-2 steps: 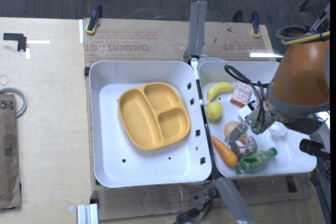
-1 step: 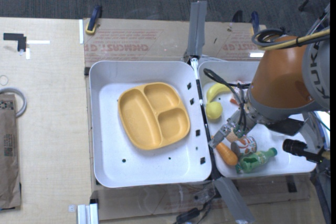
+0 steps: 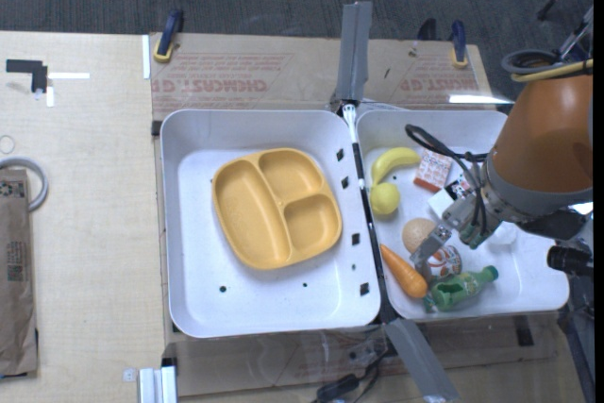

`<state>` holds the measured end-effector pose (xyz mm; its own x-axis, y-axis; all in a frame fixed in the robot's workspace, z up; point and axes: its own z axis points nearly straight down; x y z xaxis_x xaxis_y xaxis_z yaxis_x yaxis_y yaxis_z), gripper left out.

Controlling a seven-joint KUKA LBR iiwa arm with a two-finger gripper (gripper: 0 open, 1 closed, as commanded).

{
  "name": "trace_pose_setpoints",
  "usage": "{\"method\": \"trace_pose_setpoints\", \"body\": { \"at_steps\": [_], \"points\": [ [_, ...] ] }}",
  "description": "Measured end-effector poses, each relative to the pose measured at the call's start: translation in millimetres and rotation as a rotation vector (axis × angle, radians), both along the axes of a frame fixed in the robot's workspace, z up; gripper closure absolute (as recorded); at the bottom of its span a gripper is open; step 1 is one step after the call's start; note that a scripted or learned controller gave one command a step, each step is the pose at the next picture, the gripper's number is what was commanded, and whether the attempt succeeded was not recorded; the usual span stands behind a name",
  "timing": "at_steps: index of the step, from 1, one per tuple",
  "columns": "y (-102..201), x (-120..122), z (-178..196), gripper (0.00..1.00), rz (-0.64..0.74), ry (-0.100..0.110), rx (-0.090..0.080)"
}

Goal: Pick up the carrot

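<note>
1. Orange carrot [image 3: 403,270] lay in the right bin [image 3: 528,299], close to its near-left corner, hard against the wall shared with the left bin [image 3: 179,231]
2. Its long axis ran on a diagonal: the thin tip pointed toward the shared wall and up the view, the thick end toward the bin's near edge
3. Gripper [image 3: 436,244] hung low over the same bin, just right of the carrot and slightly farther from the near edge; I judged the carrot to lie down and to the left of the fingertips, near but apart
4. Fingers looked parted with nothing between them, so the gripper was unloaded; the carrot was not yet grasped
5. Crowding noted: a green bottle [image 3: 460,289] lay just right of the carrot's thick end, a tan egg-like item [image 3: 418,232] and a small can [image 3: 445,260] sat directly by the fingertips
6. Elsewhere: banana [image 3: 394,162] and lemon [image 3: 384,198] toward the far-left part of the right bin; yellow divided plate [image 3: 276,207] in the left bin
7. Judgement: the approach needs a short shift toward the shared wall, with the fingers closing across the carrot's diagonal; the wall and bottle leave little room
</note>
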<state>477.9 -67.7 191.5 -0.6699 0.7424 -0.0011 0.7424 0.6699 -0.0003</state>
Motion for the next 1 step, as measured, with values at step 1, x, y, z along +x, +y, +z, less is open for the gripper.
{"method": "trace_pose_setpoints", "body": {
  "at_steps": [1],
  "points": [
    [41.4, 0.3, -0.6, 0.0, 0.232, 0.002, 0.001]
  ]
}}
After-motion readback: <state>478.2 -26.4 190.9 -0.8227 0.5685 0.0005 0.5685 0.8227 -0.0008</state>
